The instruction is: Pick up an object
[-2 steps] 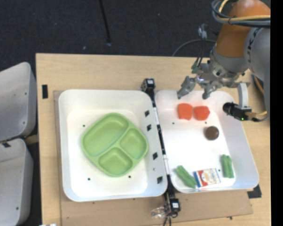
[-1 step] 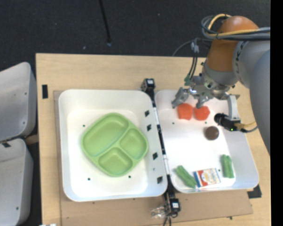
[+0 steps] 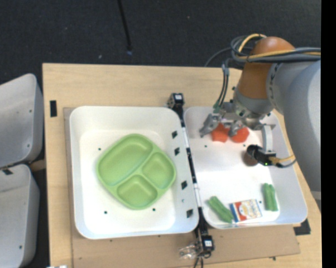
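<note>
Green stuff first: one divided plate (image 3: pixel 136 171) sits in the left bin (image 3: pixel 78 121), and two green pieces (image 3: pixel 219 208) lie at about 6 o'clock in the right bin (image 3: pixel 291 205), either side of one small packet (image 3: pixel 246 209). One red object (image 3: pixel 230 133) is at 12 o'clock in that right bin, with the gripper (image 3: pixel 226 128) right over it. Can't tell if the claw is spread or clenched, honestly.

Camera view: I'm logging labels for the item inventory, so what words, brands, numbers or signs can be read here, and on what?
No text can be read here.
Small packet in the right bin: white with a red and blue print, too small and blurred to read.
Green tray, green pieces and red object: no markings visible.
</note>
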Available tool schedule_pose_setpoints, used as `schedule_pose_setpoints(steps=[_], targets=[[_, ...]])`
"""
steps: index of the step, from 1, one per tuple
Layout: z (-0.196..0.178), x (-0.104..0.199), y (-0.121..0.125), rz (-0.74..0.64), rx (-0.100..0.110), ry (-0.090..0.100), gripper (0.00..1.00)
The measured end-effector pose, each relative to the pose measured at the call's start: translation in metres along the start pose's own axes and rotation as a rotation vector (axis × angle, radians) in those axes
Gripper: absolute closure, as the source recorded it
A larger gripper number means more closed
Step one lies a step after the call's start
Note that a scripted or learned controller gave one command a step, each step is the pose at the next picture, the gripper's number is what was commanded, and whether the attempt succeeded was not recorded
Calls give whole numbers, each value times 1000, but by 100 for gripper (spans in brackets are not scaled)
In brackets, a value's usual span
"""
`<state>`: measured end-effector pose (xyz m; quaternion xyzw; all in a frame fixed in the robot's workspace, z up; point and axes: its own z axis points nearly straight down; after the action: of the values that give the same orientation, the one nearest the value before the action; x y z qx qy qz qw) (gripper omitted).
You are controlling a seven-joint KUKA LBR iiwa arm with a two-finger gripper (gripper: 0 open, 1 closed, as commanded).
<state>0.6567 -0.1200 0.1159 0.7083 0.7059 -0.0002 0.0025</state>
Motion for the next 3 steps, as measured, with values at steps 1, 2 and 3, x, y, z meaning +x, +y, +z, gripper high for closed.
schedule_pose_setpoints(steps=[1,2,3], targets=[[6,-3,5,1,-13,-4,0],[-8,-5,7,3,-22,-7,100],[-64,-9,0,3,1,2,100]])
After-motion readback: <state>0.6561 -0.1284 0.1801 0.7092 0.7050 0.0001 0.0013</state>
